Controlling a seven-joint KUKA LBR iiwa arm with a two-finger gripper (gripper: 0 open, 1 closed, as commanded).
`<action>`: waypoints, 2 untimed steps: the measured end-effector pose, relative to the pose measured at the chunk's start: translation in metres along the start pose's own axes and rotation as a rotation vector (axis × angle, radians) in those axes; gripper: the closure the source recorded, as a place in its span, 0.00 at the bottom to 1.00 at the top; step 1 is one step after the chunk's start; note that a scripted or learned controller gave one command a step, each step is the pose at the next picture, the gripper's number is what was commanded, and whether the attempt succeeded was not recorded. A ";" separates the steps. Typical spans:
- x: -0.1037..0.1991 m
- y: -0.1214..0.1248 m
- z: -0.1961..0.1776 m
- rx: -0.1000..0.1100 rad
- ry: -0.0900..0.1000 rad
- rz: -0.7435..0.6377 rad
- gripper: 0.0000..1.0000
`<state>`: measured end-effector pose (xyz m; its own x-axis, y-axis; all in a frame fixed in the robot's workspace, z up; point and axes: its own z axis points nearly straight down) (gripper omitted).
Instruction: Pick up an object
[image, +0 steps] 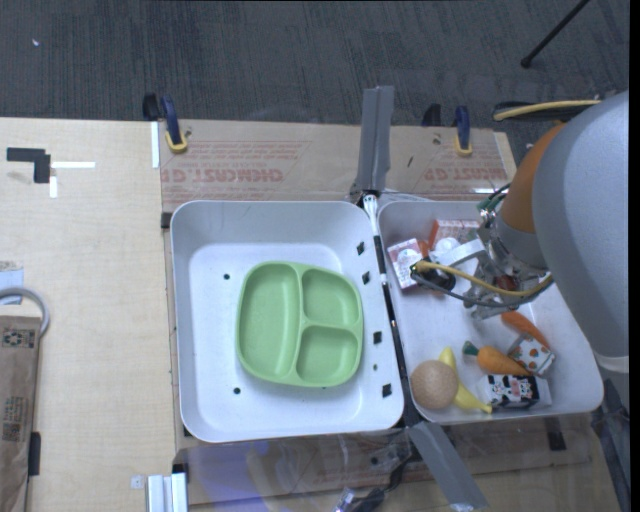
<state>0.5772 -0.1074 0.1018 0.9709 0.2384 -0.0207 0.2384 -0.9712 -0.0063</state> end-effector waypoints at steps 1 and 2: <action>-0.001 0.000 -0.006 0.002 -0.007 -0.004 1.00; -0.032 0.000 0.014 -0.003 0.013 -0.043 1.00</action>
<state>0.5462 -0.1148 0.0883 0.9600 0.2800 -0.0078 0.2800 -0.9600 -0.0042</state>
